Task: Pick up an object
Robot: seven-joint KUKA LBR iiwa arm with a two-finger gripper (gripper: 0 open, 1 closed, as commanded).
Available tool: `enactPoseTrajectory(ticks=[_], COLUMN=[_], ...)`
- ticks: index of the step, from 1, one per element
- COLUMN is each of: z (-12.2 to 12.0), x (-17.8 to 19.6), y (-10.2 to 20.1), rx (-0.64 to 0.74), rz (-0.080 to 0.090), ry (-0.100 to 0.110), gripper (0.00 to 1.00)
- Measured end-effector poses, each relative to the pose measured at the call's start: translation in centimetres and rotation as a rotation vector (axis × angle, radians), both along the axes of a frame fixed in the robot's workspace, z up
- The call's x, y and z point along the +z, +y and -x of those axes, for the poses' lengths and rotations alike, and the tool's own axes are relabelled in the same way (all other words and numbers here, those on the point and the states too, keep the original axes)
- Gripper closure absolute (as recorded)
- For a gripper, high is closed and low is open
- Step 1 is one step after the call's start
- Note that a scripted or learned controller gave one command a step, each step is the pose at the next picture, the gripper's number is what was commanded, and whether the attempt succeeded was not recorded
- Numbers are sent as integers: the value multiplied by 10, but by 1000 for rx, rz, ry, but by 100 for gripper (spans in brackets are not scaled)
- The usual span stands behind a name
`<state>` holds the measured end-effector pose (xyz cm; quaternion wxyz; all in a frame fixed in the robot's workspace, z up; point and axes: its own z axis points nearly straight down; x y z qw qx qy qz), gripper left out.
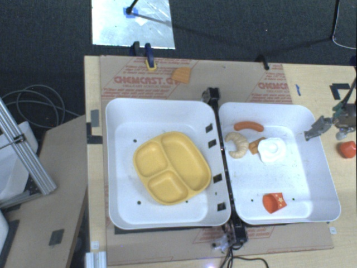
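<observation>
The right bin [319, 197] holds a reddish sausage [249, 126], a pale croissant [239, 145], a white fried-egg piece [271, 149] with a small orange bit [255, 146] beside it, and a red-orange block [274, 202] near the front. My gripper [317, 128] hangs at that bin's upper right rim, well right of the egg piece and apart from every object. It is small and grey here, and its state is unclear. In the left bin [120, 205] lies a yellow divided plate [170, 166].
A red item [347, 148] sits outside the right bin, just below the arm. A tan piece [181, 75] and a clamp [149, 57] lie on the cardboard behind the bins. A shiny sheet [132, 14] lies on the floor beyond.
</observation>
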<state>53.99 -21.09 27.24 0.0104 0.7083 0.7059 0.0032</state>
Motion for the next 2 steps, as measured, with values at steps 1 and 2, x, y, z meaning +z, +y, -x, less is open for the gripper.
enactPoseTrajectory(ticks=[1, 2], z=[57, 44], x=[-119, -186], y=[15, 50], rx=[2, 10], rz=[-15, -13], ry=[30, 23], gripper=[0, 0])
